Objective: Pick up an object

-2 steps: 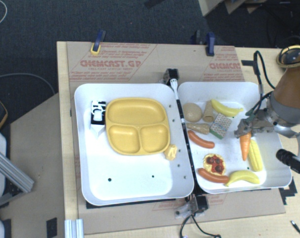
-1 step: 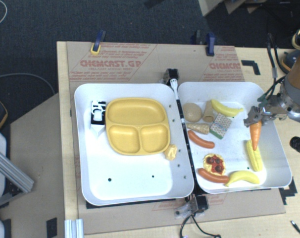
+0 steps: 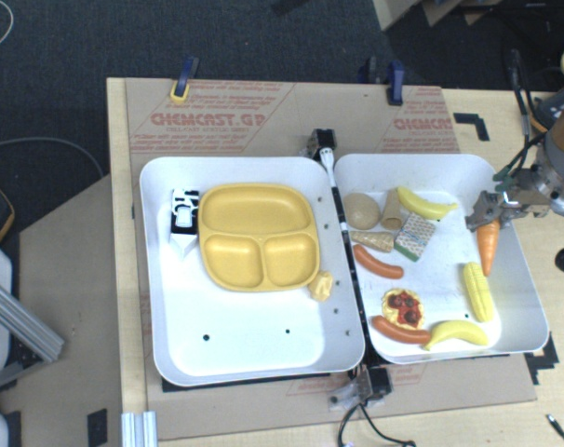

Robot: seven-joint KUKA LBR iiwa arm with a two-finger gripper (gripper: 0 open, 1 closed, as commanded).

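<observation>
The gripper (image 3: 491,210) hangs at the far right rim of the right bin (image 3: 449,168), directly over the top end of the carrot (image 3: 488,246), which lies near that rim with its thick end up toward the tool and its tip pointing down the bin. From this slanted view I cannot tell how the tool is set, nor whether it has any grip on the carrot; the two overlap in the picture, but that may be mere height difference. The main risk, as I judge it, is the bin wall: the carrot sits so close to the rim that a descent could catch the wall or nudge the carrot aside instead of straddling it. A tapered, smooth carrot could also squirt out of a pinch taken near its end. Just below the carrot lies the corn cob (image 3: 476,291), close enough that a sliding carrot might push against it. Farther from the carrot, toward the bin's lower edge, a banana (image 3: 459,334), a sausage (image 3: 398,329) and a small pizza (image 3: 403,306) are clustered; toward the middle sit another sausage (image 3: 379,264), a grater-like block (image 3: 415,236), a second banana (image 3: 423,203) and a round bun (image 3: 362,210). Well apart from the carrot, in the left bin (image 3: 170,324), lies a yellow divided tray (image 3: 259,236).
</observation>
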